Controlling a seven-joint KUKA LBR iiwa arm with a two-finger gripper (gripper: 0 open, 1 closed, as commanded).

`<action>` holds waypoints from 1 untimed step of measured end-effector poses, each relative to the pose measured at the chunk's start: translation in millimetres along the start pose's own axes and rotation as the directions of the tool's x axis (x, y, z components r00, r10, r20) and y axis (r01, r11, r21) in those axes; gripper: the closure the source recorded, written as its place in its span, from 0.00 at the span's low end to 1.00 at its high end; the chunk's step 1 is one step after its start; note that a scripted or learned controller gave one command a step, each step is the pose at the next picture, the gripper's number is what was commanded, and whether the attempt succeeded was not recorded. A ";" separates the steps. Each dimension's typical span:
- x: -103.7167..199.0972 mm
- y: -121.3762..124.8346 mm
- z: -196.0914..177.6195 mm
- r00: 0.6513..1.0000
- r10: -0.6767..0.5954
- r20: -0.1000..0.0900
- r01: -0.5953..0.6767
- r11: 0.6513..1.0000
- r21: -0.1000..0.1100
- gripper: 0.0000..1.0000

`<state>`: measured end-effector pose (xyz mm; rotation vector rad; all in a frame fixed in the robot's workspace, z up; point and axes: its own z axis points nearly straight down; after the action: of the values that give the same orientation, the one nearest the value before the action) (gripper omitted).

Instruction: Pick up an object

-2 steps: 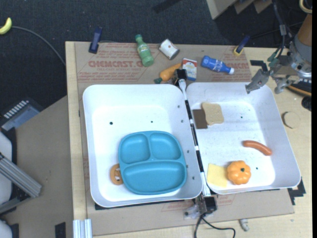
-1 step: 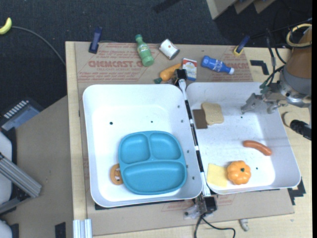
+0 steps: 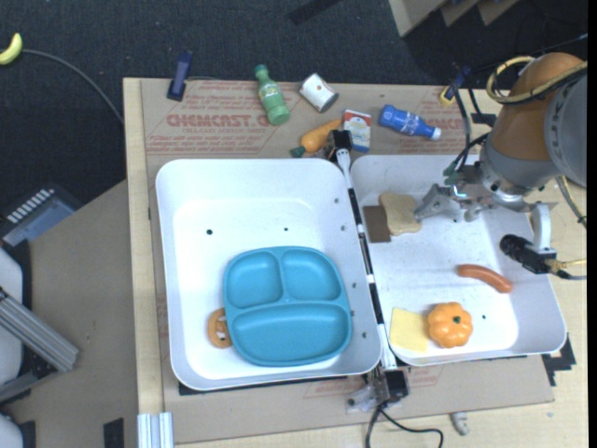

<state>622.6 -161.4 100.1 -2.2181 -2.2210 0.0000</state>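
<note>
The hand [image 3: 454, 201] hovers in the right bin [image 3: 536, 339], upper middle of the frame, just beside the toast [image 3: 401, 213]; I cannot tell its state. I'd centre over the toast, then descend straight.

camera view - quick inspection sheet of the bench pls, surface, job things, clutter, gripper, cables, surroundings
surface: brown board bearing left bin and right bin
job's things: right bin holds bread slice, sausage, orange pumpkin, yellow cheese slice; left bin holds blue divided plate, pretzel beside it
clutter: green bottle, blue bottle, white can, small carton behind the bins
grippers: gripper over right bin, by the bread slice
cables: black lead at front edge
surroundings: dark carpet
</note>
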 end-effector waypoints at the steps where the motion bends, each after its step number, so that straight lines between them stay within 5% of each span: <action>1: -23.5 -26.8 -3.2 1.000 0.002 0.002 -0.002 1.000 0.000 0.00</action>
<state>595.8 -185.0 103.3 -2.2217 -2.2195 0.0022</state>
